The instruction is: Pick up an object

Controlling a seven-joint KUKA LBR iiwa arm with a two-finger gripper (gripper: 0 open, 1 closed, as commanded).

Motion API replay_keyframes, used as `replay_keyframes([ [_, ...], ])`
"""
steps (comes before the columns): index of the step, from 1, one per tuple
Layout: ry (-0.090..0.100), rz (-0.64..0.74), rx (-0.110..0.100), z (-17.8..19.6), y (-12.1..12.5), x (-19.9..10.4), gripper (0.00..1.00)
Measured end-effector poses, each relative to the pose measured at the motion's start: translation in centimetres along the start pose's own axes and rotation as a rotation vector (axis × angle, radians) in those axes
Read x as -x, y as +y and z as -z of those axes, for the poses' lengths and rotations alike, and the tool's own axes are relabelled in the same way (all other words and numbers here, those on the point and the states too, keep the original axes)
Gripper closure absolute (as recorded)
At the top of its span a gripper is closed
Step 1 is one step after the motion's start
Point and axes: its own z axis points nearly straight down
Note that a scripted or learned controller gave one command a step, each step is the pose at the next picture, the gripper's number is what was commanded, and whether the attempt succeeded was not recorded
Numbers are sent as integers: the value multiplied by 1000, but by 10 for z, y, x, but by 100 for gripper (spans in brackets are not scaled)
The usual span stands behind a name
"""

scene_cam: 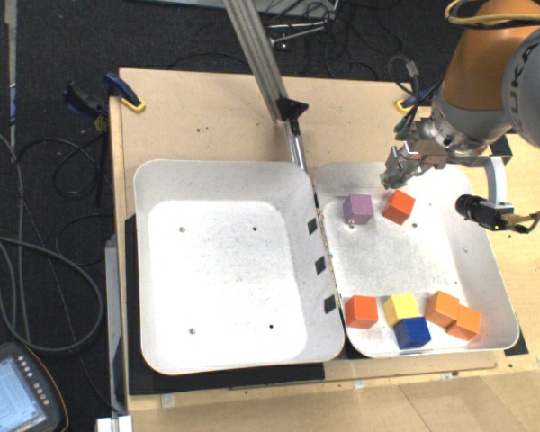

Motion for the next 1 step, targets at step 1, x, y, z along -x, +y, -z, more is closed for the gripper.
replay_keyframes([
  [1,0,0,-4,-10,-18,-48,100],
])
